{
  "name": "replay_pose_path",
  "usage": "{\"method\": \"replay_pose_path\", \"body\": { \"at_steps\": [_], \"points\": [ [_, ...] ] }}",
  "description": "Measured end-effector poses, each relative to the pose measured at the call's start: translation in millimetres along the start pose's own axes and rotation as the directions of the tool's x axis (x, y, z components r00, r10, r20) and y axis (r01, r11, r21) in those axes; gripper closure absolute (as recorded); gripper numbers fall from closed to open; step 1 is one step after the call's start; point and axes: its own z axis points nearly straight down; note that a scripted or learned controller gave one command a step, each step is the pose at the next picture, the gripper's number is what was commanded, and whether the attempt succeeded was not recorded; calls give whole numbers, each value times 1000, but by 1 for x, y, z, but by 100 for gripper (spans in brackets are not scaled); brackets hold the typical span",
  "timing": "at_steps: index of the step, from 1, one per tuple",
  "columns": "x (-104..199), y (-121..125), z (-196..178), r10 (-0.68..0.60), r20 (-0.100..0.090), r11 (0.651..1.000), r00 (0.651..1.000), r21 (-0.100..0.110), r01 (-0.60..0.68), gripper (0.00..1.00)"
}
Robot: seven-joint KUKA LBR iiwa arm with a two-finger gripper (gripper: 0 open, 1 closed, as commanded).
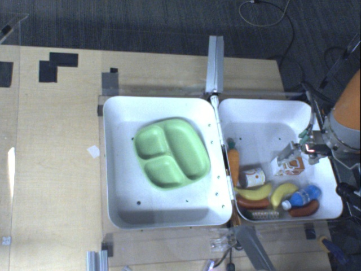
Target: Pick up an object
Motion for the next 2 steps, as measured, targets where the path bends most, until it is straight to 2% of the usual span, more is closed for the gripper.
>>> {"method": "replay_pose_path", "body": {
  "at_steps": [1,2],
  "points": [
    [2,-7,121,-418,0,908,908,-2,418,0],
    [2,-5,112,-421,1,907,907,-5,421,100]
  ]
}}
